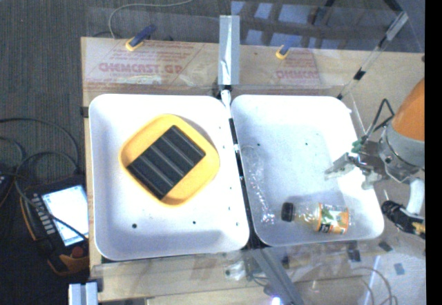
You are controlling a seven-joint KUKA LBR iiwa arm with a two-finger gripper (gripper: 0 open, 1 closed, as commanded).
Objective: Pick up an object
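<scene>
From my station I see the gripper (349, 162) poised over the right edge of the right bin (290, 114), its two pale fingers (337, 168) spread apart with nothing between them, so I read it as released and empty. The nearest thing to pick is the bottle (318, 217), lying on its side in the near part of that bin, close to the near wall. Its dark cap points left and its orange labelled body runs off to the right, so its long axis lies roughly left to right across the bin, tilted slightly. From the gripper, the bottle lies nearer to me and a little to the left, clearly apart from the fingers and lower than them. That is the relation my next move turns on: I judge the arm must come toward the near side and down, with the fingers set across the bottle's narrow width, not along its length. The bottle sits close to the near wall, which I think may crowd one finger. The other candidate, a yellow tray (170, 159) with a dark ribbed insert, rests in the left bin (110, 228), well apart from the gripper and across the divider, so the bottle looks like the easier reach.
</scene>
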